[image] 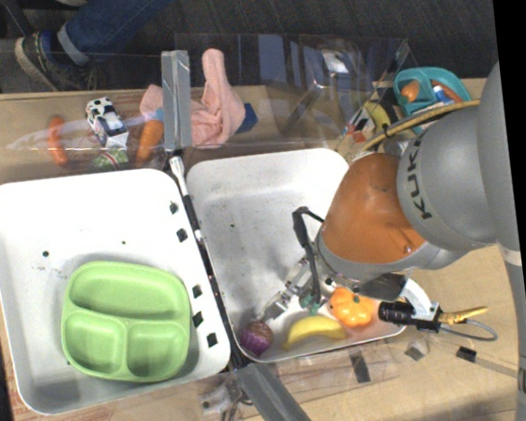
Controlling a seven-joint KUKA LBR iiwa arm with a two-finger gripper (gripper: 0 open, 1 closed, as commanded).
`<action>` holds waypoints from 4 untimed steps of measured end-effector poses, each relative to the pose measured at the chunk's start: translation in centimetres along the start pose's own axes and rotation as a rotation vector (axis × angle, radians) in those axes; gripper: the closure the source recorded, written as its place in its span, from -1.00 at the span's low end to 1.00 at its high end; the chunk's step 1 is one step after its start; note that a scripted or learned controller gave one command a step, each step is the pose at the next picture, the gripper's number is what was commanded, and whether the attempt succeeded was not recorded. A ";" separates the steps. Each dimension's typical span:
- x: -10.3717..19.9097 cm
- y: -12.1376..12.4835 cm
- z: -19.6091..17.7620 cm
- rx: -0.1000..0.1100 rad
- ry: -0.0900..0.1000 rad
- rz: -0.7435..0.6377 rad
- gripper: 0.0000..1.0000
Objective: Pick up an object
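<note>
My gripper (290, 298) reaches down into the right bin (253, 206), near its front edge. Just below it lie three toy foods in a row: a purple round piece (255, 338) at the left, a yellow banana (312, 329) in the middle and an orange pepper (352, 309) at the right. The gripper's tip hangs slightly above and between the purple piece and the banana. The orange wrist band (368, 216) and grey arm cover the bin's right side.
The left bin (20, 232) holds a green divided plate (124, 320). Behind the bins lie a pink cloth (208, 102), small toys (107, 128) and clear plastic. A teal item (428, 87) sits at the back right.
</note>
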State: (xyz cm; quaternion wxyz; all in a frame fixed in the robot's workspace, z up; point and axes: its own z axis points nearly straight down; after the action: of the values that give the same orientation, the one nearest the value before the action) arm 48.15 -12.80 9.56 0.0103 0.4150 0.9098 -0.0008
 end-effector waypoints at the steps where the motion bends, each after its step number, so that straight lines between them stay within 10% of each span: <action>1: -6.0 -5.6 0.3 0.004 0.017 -0.071 -1.00; 2: -6.1 -5.4 -0.8 0.002 0.014 -0.076 1.00; 3: -7.8 3.7 -14.5 0.004 0.015 -0.085 1.00; 4: -8.5 -2.8 -3.6 0.008 0.022 -0.095 1.00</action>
State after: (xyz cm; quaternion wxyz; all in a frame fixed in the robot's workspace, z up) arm 51.51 -20.99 13.34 -0.0012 0.3715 0.9284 -0.0003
